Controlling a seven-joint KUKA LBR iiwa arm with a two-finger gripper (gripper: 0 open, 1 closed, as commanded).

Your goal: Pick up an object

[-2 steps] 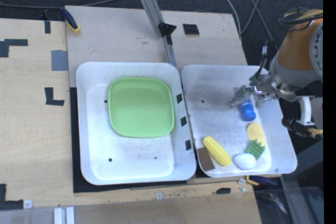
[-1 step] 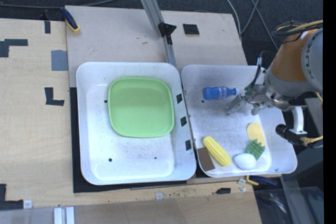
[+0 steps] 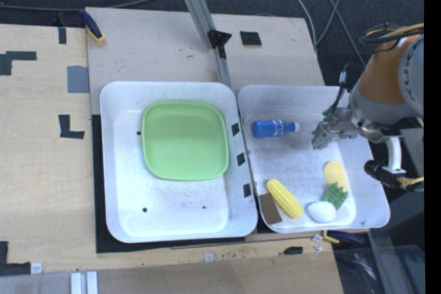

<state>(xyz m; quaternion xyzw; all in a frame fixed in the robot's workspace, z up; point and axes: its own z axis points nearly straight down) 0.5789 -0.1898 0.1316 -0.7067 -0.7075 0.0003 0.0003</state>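
hovering over the right bin [image 3: 377,213], the gripper [image 3: 324,137] is sitting just right of the blue bottle [image 3: 273,128], apart from it and carrying nothing. can't tell if the fingers are spread or pressed together, too blurred at this angle. using the bottle as landmark: it's lying on its side, cap pointing toward the gripper, probably why the arm is coming in from that end. corn cob [image 3: 284,198] is lying below the bottle, white egg [image 3: 320,211] further below-right of it, yellow pineapple toy [image 3: 335,184] below-right too, near the bin wall. green plate [image 3: 185,141] is resting flat in the left bin [image 3: 114,148], well left of the bottle. my guess: bottle is the nearest target, pick not started yet.
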